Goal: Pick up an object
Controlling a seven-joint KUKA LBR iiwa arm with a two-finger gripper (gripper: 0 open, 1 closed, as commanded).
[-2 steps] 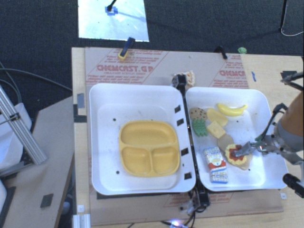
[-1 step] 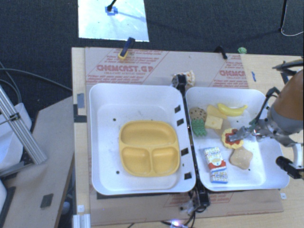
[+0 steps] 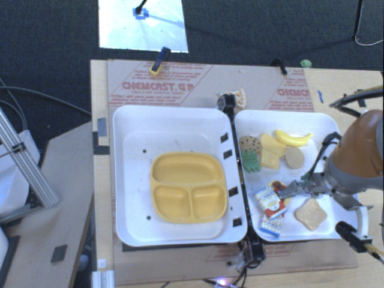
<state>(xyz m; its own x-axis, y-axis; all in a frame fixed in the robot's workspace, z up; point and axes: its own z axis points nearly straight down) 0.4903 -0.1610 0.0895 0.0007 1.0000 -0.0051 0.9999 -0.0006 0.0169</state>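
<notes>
The toast slice (image 3: 311, 214) is lying unlifted in the right bin (image 3: 327, 120), beside the small cartons (image 3: 270, 201). I am hovering my jaws (image 3: 294, 189) nearby; I cannot tell whether they are open.

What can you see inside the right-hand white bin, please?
Right bin: banana, cookie, cheese wedge, bread slice, small cartons. The gripper and arm cover whatever lies beneath them.
</notes>
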